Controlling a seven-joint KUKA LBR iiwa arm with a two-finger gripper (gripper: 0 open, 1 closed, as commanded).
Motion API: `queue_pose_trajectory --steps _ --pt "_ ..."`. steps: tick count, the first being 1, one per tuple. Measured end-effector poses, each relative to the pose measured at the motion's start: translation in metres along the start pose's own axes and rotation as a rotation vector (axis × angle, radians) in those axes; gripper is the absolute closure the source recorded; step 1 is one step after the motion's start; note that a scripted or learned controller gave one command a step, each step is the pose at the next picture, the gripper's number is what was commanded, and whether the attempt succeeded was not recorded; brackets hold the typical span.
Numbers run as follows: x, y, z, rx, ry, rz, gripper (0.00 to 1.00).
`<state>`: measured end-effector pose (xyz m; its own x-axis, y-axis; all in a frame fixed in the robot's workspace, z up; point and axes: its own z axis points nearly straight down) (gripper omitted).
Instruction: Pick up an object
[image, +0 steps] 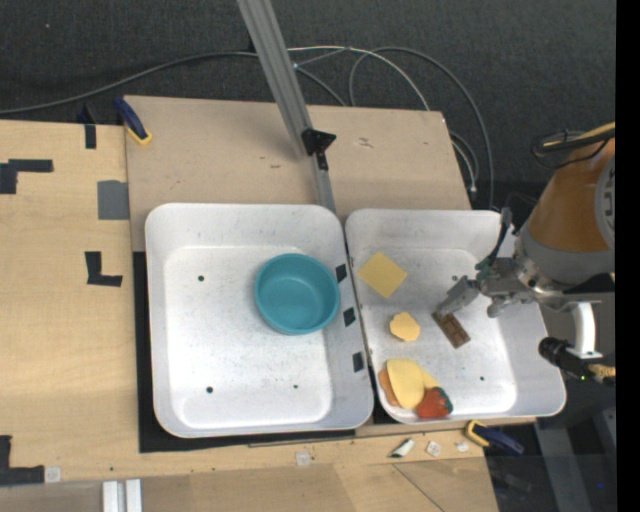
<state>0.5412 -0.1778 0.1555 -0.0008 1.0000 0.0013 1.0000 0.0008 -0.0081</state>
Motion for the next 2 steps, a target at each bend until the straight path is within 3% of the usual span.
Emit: queue_pose_trajectory --steps 1,2 --pt "-0.001 0.002 0.045 -0.001 -0.001 -0.001 0.00" --pt "-0.001 0.003 0.066 -0.008 -0.003 -0.001 0.00"
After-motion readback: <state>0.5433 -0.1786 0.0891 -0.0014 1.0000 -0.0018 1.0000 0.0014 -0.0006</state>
